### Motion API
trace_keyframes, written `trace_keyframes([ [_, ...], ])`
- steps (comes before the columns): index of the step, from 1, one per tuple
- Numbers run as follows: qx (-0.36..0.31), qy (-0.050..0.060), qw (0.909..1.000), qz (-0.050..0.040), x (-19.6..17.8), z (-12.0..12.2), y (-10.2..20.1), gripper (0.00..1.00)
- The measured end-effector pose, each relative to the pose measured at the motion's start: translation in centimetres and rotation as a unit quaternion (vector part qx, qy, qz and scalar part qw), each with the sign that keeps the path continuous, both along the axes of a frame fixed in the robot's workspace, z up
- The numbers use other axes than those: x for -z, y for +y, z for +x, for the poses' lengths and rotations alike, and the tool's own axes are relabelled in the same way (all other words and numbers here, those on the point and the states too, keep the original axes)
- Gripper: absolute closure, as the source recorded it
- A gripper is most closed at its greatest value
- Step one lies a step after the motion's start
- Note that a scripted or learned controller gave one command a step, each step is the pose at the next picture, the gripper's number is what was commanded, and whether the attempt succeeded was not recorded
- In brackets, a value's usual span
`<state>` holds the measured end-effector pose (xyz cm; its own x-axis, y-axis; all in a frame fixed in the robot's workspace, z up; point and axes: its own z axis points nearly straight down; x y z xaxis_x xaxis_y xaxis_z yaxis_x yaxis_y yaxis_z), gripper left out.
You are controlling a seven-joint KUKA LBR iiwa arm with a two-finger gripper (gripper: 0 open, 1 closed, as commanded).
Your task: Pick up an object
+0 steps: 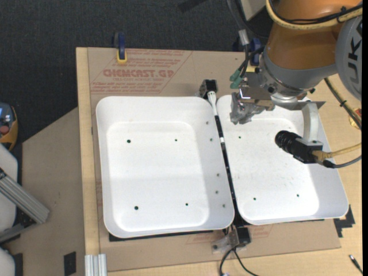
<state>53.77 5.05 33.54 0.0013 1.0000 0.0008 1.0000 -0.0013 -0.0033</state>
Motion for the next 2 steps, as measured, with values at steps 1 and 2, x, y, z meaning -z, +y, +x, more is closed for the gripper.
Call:
trace_keyframes([
  [1, -0.001, -0.002, 1.0, -0.0003, -2.9, -4.0, -0.1, 1.0],
  [2, 0.0, -0.004, 1.0, -0.0005, -5.6, -5.0, -2.4, 1.0],
])
